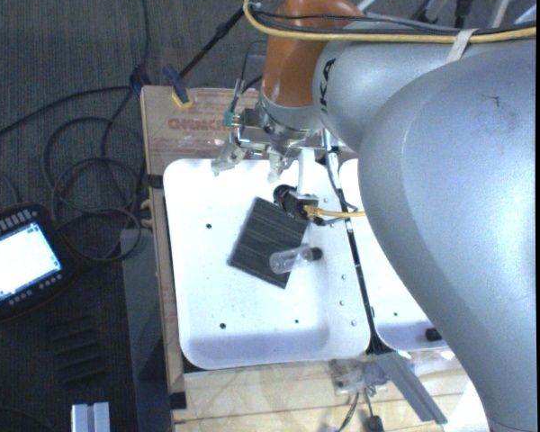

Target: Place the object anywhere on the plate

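A dark ribbed rectangular plate (261,239) lies tilted in the middle of the left white bin (207,322). A small clear tube with a black cap (294,258) rests on the plate's right edge, partly overhanging it. My gripper (250,161) hangs over the bin's far edge, above and beyond the plate. It is open, its two pale fingers (224,159) spread apart with nothing between them. The big grey arm with its orange band (297,43) reaches in from the right.
The arm covers most of the right bin (396,331), where a small black thing (432,335) shows near the front. The wooden bench edge (189,120) lies behind the bins. A lit handheld screen (16,259) and cables lie on the floor at left.
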Motion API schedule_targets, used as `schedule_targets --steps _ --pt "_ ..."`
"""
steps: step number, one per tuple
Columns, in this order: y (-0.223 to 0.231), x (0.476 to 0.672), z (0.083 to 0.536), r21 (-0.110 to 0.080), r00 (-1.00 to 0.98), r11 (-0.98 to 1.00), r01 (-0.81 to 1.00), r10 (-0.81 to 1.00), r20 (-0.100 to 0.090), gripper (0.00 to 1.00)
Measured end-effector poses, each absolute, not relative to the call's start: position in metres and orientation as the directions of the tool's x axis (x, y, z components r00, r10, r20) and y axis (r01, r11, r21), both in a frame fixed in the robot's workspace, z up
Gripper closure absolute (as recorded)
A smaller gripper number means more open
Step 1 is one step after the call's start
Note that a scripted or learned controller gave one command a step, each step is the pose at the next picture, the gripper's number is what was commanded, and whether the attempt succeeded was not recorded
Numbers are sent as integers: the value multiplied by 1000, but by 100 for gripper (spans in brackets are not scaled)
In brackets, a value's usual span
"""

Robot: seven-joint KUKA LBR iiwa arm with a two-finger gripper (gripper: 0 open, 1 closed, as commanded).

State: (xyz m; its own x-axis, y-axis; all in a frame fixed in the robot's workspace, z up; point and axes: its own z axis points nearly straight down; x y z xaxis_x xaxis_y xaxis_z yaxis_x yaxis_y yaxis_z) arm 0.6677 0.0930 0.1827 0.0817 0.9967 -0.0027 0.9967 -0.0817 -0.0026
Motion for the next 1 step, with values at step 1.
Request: schedule_targets --steps 1 --pt "18 604 183 -3 -14 14 1000 1000 -2 0"
